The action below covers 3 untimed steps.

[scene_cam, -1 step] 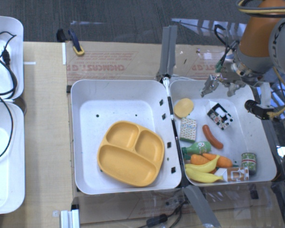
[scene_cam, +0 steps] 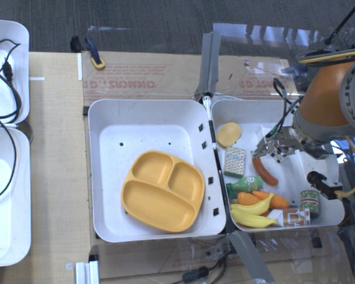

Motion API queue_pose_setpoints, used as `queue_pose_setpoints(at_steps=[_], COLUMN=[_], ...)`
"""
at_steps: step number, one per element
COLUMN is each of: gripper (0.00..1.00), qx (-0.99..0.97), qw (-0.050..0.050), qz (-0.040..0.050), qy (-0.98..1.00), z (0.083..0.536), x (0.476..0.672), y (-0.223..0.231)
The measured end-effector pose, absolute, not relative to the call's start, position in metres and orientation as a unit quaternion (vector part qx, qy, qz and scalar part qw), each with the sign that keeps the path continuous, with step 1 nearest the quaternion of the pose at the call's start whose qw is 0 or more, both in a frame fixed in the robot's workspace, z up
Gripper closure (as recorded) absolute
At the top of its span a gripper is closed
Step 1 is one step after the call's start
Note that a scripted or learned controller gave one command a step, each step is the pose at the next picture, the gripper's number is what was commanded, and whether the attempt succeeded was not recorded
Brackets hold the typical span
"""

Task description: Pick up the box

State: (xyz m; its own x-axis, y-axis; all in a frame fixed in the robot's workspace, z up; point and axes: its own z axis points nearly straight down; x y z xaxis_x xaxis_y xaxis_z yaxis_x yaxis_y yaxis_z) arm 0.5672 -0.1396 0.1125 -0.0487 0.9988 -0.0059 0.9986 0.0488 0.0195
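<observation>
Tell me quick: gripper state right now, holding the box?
Gripper: over the right bin, just above the sausage; open or shut cannot be told. Nothing seen in it; the box lies to its left.

Red lettering on the cardboard sheet (scene_cam: 143, 76) under the bins appears upside down; not legible.
</observation>
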Motion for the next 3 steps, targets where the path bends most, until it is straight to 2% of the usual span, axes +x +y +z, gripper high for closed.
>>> queue_pose_setpoints(at_steps=[1,2,3], gripper=[0.0,0.0,0.0], qx=[0.692,0.623,0.688], qw=[-0.001,0.009,-0.001], qz=[-0.002,0.0046,-0.0021], qy=[0.722,0.782,0.726], z=[0.188,0.115,0.185], x=[0.626,0.596,0.615], y=[-0.091,-0.125,-0.142])
